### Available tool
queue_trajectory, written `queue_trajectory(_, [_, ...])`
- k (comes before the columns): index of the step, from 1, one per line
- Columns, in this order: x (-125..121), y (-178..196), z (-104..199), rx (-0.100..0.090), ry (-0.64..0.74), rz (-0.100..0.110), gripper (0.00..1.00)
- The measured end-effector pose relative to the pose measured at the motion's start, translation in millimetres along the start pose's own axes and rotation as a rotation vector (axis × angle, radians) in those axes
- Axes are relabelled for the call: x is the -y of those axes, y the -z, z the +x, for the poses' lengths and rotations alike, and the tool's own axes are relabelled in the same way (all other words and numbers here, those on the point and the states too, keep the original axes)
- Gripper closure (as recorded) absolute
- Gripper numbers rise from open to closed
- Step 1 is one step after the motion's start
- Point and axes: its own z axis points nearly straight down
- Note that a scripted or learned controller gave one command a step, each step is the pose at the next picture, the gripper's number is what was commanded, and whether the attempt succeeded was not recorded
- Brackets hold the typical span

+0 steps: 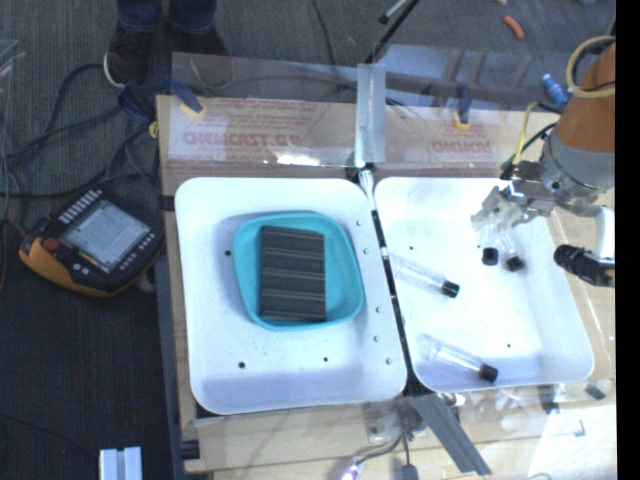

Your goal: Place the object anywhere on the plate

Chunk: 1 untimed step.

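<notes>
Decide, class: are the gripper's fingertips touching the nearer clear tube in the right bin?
Apart. The camera view shows bare white bin floor between the gripper and the tube.

teal plate (343, 268) in white left bin (200, 298), dark grey ribbed block (293, 274) on it; clear tubes (424, 275) black-capped in white right bin (560, 348); orange band (603, 103) on grey arm.

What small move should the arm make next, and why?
Probably lower the tool toward the nearer clear tube in the right bin. The tool hangs over that bin, apart from both tubes, while the blue plate in the left bin already bears a dark ridged block.
</notes>
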Motion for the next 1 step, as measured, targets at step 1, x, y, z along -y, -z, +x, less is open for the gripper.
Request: queue_trajectory(1, [0.0,0.0,0.0,0.000,0.000,0.000,0.00])
